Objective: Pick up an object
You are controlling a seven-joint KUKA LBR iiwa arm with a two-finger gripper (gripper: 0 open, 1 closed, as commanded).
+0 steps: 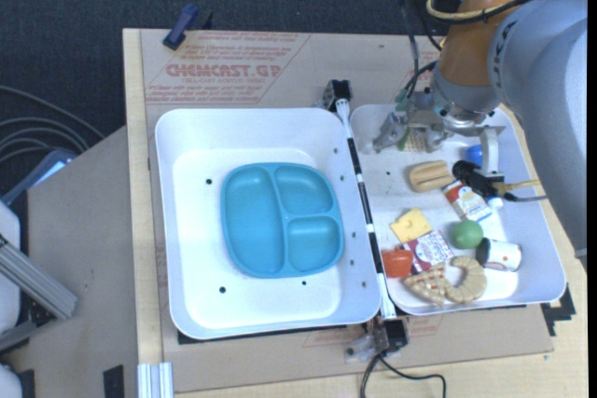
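Observation:
The right bin [532, 289] holds several small items. Among them are a tan bread-like block [429, 174], a yellow cheese wedge [410, 225], a green ball [467, 233], a red piece [397, 263] and a white-and-red packet [434, 247]. Pale waffle-like pieces [448, 284] lie at the near edge. My gripper [409, 135] is low in the bin's far left corner, beyond the tan block. It looks open, its grey fingers [385, 138] spread apart. A small dark patch shows between them; what it is cannot be made out.
The left bin [187, 275] holds a blue divided plate [282, 219]. A white cylinder with a black end [499, 253], a small red-and-white bottle [464, 200] and a blue item [474, 154] lie along the right bin's right side. The arm's grey body [546, 61] hangs over the far right.

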